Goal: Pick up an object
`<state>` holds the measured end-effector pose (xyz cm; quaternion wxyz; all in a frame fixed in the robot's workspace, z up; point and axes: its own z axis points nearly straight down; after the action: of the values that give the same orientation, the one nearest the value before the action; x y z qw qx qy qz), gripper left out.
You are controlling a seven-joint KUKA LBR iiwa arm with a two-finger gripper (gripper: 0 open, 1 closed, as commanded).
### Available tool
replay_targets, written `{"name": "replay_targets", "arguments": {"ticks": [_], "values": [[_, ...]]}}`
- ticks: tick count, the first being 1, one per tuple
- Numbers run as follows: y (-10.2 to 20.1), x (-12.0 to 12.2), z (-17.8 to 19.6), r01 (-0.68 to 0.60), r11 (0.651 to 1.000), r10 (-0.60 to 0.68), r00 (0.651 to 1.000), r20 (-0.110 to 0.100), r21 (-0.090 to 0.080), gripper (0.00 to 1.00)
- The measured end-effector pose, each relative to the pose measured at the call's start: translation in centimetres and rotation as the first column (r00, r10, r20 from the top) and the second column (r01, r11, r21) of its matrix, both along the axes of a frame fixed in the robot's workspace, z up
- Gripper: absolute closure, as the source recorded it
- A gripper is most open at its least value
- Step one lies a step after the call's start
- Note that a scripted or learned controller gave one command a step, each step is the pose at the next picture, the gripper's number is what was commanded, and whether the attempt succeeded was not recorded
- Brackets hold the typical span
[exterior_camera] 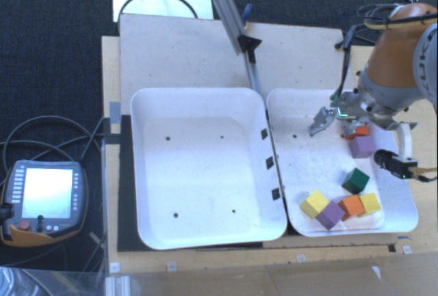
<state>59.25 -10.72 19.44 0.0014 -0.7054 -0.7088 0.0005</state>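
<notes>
Nearest the camera, at the front of the right bin (294, 216), a cluster of small matte cubes sits close together: a yellow cube (315, 204), a purple cube (330, 214) touching it, an orange cube (352, 206) and a second yellow cube (370, 202) side by side. Just behind them a dark green cube (356, 180) stands tilted on a corner. Farther back a pale purple block (362, 145) lies under the arm's wrist, with a small orange piece (361, 130) beside it, perhaps another cube, partly hidden. The metal gripper (320, 123) hangs over bare speckled white floor, fingers slightly spread, nothing between them. The left bin (198, 171) is smooth, rounded white plastic
</notes>
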Motion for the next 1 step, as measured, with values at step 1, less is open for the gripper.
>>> {"name": "replay_targets", "arguments": {"ticks": [1], "values": [[-0.02,0.09,0.23,0.001,1.0,-0.001,1.0,0.004,-0.001,0.0]]}}
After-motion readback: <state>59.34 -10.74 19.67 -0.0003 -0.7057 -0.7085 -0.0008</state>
